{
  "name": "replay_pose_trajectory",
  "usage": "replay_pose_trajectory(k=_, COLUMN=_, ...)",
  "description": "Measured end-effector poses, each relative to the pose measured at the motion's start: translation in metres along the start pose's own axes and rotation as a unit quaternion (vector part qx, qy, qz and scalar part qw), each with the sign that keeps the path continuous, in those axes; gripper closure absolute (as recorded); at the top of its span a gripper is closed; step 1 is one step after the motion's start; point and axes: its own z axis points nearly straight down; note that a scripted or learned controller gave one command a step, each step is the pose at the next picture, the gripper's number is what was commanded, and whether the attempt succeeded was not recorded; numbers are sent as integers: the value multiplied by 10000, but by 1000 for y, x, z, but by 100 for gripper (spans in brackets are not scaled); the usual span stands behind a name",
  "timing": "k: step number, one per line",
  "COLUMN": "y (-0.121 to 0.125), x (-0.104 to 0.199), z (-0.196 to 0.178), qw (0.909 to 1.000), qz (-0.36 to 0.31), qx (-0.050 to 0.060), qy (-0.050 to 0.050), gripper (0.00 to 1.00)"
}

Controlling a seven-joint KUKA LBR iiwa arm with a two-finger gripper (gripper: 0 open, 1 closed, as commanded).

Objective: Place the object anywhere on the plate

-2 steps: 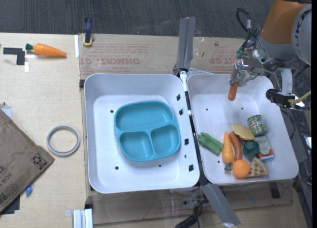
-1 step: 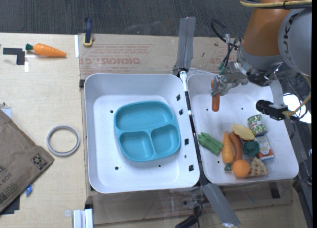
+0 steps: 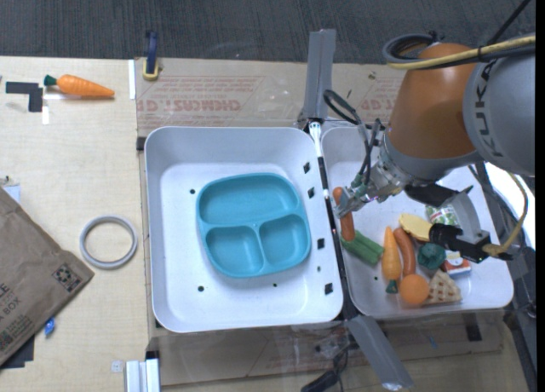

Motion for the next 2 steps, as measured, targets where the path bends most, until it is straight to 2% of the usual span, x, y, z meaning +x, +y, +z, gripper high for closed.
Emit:
replay_pose_trajectory(k=1, y=56, x=63, z=0, qw=9975, qz=-704, qx=-1, qy=-6, gripper=100)
replay_pose_trajectory(k=2, y=56, x=63, z=0, qw=9975, qz=-701, qx=-1, qy=-6, gripper=0)
